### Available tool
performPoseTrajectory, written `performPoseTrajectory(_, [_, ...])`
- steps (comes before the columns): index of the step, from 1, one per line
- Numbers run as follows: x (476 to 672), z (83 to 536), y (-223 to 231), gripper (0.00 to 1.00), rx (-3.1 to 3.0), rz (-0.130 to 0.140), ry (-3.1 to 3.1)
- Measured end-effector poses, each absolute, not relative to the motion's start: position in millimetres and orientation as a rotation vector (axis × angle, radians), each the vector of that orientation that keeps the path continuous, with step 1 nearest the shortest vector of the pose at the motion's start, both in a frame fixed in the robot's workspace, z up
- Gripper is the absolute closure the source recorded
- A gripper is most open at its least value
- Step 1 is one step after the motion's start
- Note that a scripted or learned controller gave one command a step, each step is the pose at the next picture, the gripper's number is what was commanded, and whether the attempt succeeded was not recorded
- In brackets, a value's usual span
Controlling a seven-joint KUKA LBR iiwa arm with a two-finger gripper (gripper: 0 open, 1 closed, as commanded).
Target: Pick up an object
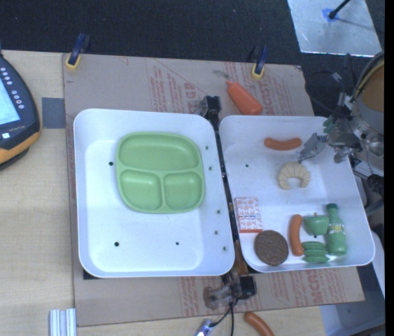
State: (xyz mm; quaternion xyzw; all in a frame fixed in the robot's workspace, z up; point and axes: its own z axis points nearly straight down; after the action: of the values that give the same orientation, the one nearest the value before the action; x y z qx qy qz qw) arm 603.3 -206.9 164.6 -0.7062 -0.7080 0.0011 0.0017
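Two white bins sit side by side on the worktop (36, 243). The right bin (252, 131) holds a croissant (294, 176) near its middle; the end effector (313, 148) hangs just above-right of it, grip state unclear.

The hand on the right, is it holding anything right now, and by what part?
Nothing is held. The hand hovers over the right bin, beside the sausage and above the croissant, with nothing between its fingers.
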Motion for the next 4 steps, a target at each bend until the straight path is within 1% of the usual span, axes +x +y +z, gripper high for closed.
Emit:
performPoseTrajectory(1, [622.1, 91, -144, 0.0, -2.213, 0.006, -2.226])
performPoseTrajectory(2, [568.1, 100, -160, 0.0, -2.215, 0.006, -2.226])
performPoseTrajectory(3, [569.1, 112, -162, 1.0, -2.212, 0.007, -2.232])
performPoseTrajectory(4, [592.5, 205, -160, 1.0, -2.217, 0.002, -2.225])
